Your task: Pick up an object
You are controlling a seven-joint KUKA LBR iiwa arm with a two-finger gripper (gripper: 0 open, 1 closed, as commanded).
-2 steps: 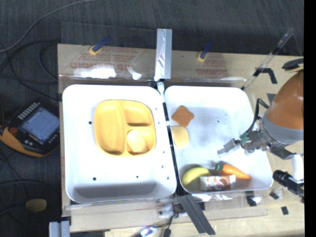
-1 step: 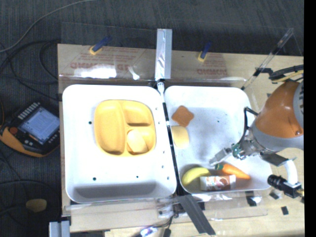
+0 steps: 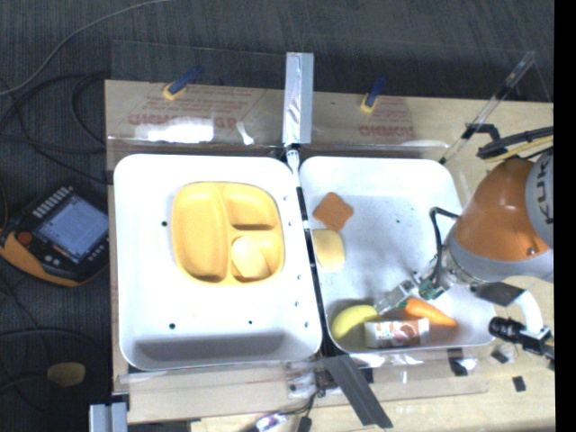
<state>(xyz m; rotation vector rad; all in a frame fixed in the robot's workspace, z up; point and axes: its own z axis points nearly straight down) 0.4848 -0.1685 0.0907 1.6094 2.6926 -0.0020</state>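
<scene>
Far left, off the bench, a handheld pendant (image 3: 56,241) with an orange casing lies on the dark carpet. Left bin (image 3: 144,331): holds a yellow compartment tray (image 3: 225,232), with a round pale-yellow piece (image 3: 252,259) sitting in its lower right compartment. Right bin (image 3: 405,183): an orange-brown flat wedge, possibly toy toast (image 3: 334,211), lies near the divider, and just below it a pale yellow rounded piece (image 3: 328,249). Along the near wall of this bin, a cluster: a yellow lemon-like fruit (image 3: 353,320), a small white carton (image 3: 396,333) with a red label just beside it, and an orange toy carrot (image 3: 428,311) touching the carton's upper right edge. The gripper (image 3: 409,293) sits low over this cluster, tip close above the carrot's left end; cannot tell how the pincer stands, since the tip is small and cluttered here. Nothing visibly lifted. Judgement: carrot is the likely target, probably light hollow plastic, stiff, smooth and tapered, so it may slip toward the thin end. Best hold would be across the thick middle, pads square to its long axis. Crowding by the carton and bin wall could block one pad or nudge the neighbours
</scene>
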